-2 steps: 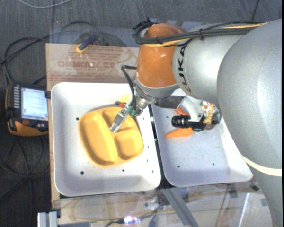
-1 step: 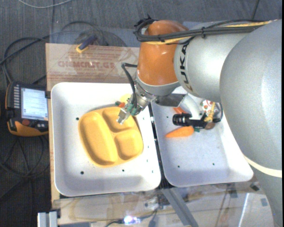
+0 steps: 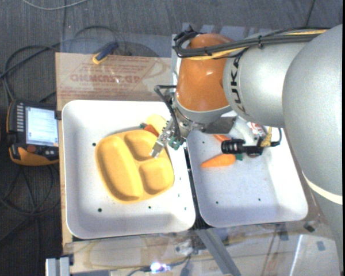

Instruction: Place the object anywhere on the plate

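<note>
A yellow plate [image 3: 132, 165] with three compartments lies in the left white bin [image 3: 83, 211]. My gripper [image 3: 161, 144] hangs over the plate's upper right rim, reaching in from under the orange wrist band. Just behind the plate's far edge, a yellow object [image 3: 155, 121] with a red bit and a green bit rests on the bin floor, partly hidden by the gripper. An orange carrot [image 3: 218, 161] lies in the right bin [image 3: 259, 200], near its left wall. The frame does not show whether anything sits between the fingers.
A second small orange piece [image 3: 219, 137] peeks out beneath the arm in the right bin. The big grey arm covers the right bin's far side. A cardboard sheet [image 3: 109, 76] lies behind the left bin, and a handheld pendant [image 3: 34, 131] sits to its left.
</note>
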Robot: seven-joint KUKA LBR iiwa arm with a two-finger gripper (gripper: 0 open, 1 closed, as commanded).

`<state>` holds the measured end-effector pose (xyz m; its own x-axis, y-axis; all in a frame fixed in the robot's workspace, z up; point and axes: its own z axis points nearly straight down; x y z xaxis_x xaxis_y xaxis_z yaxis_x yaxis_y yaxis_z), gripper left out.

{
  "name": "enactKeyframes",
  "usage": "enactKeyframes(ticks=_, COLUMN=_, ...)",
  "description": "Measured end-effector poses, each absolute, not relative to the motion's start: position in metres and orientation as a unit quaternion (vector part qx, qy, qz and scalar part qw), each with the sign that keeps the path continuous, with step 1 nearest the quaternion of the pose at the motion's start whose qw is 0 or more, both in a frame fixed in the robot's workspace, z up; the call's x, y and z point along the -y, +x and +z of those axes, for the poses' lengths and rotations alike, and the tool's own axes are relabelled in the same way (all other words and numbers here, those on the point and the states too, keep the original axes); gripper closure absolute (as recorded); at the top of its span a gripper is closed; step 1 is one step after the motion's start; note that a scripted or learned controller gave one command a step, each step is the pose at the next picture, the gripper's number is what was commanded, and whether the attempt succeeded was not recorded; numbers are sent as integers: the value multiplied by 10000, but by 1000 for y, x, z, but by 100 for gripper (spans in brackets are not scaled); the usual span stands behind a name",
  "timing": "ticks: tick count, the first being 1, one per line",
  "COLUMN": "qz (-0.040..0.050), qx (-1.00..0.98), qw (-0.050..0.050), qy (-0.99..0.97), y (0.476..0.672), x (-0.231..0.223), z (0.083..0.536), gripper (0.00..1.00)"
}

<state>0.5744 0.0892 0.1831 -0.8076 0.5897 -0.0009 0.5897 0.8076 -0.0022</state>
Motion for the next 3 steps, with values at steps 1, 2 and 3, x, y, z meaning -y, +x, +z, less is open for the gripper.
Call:
enactKeyframes(ticks=1, qz=-9, qx=-9507, qw=0, qy=3101, y=574, x=-89, z=183, gripper=0)
enactKeyframes(ticks=2, qz=-5, qx=-9507, qw=-2, qy=3102, y=575, x=-90, z=192, gripper=100)
enactKeyframes(ticks=3, qz=-4, qx=-9507, qw=-4, qy=3100, y=575, x=-90, z=192, gripper=0)
